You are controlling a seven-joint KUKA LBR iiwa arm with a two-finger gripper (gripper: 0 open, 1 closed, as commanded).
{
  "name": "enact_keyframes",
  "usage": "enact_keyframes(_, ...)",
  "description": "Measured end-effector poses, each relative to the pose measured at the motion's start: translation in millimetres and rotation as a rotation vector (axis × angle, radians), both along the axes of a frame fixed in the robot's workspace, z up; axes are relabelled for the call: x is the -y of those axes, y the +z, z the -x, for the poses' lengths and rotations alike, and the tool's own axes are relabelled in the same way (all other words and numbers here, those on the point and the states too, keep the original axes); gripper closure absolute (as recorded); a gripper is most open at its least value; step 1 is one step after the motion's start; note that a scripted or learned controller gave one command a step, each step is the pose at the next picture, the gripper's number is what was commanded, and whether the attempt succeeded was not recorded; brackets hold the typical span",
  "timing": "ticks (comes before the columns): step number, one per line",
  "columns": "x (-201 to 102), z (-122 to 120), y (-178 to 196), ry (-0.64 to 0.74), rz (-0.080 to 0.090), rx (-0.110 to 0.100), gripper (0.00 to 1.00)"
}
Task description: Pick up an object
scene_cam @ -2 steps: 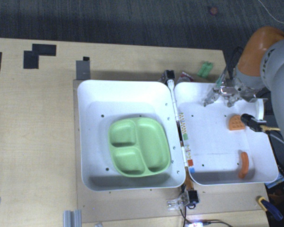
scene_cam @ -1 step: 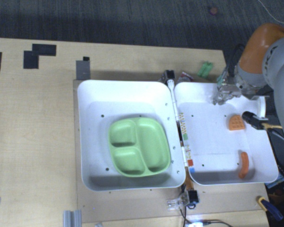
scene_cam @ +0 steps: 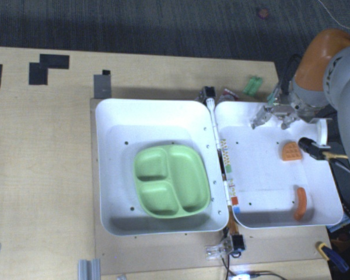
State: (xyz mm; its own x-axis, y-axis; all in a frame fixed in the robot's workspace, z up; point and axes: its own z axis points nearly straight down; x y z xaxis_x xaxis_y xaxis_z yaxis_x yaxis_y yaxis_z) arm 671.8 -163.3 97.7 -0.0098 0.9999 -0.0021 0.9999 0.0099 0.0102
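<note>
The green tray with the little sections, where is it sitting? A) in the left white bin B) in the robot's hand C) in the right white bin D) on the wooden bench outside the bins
A: the green tray lies flat on the floor of the left white bin, while the right white bin holds the small orange things instead.
</note>
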Motion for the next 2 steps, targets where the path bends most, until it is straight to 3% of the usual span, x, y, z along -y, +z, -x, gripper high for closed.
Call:
enact_keyframes(1,-48.3,13.0,-12.7,-0.004,-0.003,-0.007,0.00)
enact_keyframes(2,-48.3,11.0,0.0,-0.002,-0.002,0.000,1.00)
